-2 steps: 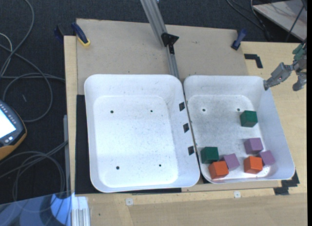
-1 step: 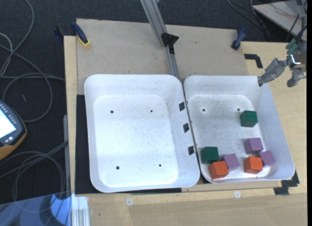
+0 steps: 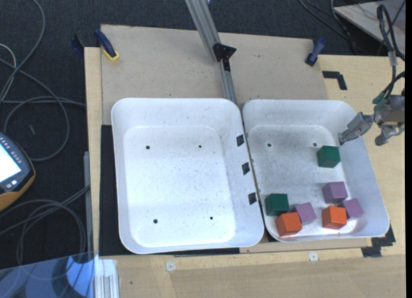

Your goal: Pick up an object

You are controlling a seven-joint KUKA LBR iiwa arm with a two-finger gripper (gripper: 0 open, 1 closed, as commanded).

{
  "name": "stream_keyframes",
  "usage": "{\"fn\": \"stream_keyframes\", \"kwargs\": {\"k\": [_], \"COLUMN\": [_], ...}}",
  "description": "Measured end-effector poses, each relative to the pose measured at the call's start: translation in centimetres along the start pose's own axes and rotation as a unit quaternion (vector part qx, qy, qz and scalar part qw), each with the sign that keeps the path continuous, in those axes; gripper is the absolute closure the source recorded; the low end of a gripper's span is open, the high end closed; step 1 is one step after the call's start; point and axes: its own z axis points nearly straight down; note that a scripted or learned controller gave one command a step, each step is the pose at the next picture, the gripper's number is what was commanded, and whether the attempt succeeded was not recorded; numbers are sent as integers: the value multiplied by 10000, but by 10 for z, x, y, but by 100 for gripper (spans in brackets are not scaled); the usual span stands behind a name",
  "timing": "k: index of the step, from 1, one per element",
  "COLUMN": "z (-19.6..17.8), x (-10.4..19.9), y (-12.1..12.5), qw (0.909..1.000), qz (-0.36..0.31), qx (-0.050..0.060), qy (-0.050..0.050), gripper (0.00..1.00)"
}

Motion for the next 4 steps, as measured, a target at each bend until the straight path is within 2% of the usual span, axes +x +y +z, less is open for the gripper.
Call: {"fn": "stream_keyframes", "kwargs": {"k": [1,2,3,4], "z": [-201,-252,-114,-100], "x": [-4,34,93,182], "y": [-43,-32,-3,4], "qw": [9999,10000,10000,10000], "qz": [-22,-44,-42,-65], "qx": [-97,-86,6,-20], "qy": [-31,-19,3,7], "gripper": [0,0,0,0]}}
